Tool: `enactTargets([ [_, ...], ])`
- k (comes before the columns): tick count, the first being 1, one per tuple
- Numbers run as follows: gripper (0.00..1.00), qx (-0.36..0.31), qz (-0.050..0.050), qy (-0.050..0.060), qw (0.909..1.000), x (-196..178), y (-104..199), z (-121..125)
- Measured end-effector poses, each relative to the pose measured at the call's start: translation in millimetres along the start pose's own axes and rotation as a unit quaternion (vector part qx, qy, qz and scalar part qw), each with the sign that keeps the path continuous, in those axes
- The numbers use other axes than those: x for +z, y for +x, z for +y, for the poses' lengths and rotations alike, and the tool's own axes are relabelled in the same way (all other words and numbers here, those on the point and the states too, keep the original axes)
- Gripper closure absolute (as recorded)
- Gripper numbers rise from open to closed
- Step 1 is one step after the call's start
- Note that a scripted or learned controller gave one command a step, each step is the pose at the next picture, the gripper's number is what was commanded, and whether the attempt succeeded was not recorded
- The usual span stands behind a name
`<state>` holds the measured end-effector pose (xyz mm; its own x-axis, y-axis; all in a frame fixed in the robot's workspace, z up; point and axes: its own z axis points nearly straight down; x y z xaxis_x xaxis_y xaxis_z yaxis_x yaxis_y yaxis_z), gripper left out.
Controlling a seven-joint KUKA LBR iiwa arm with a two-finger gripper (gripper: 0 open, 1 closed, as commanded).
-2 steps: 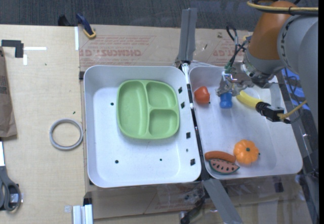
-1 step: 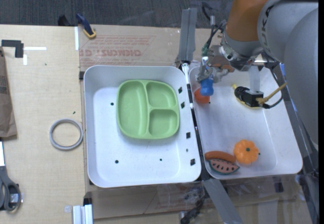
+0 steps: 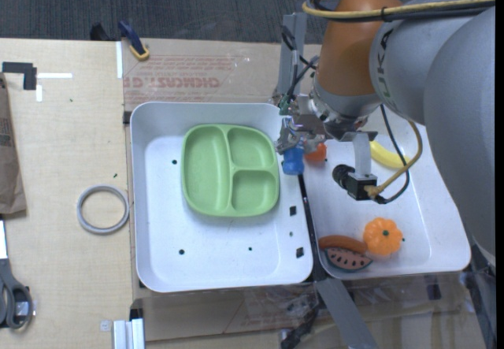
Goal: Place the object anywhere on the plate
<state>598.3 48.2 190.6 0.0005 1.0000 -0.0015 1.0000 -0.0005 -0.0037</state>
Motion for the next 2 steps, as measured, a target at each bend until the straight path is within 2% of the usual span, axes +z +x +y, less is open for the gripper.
enactTargets([
  [1,1.0,0.0,0.0,0.001,1.0,55,67,-17],
  [2,1.0,0.001,-0.001,-0.001,1.0,-48,38,22],
])
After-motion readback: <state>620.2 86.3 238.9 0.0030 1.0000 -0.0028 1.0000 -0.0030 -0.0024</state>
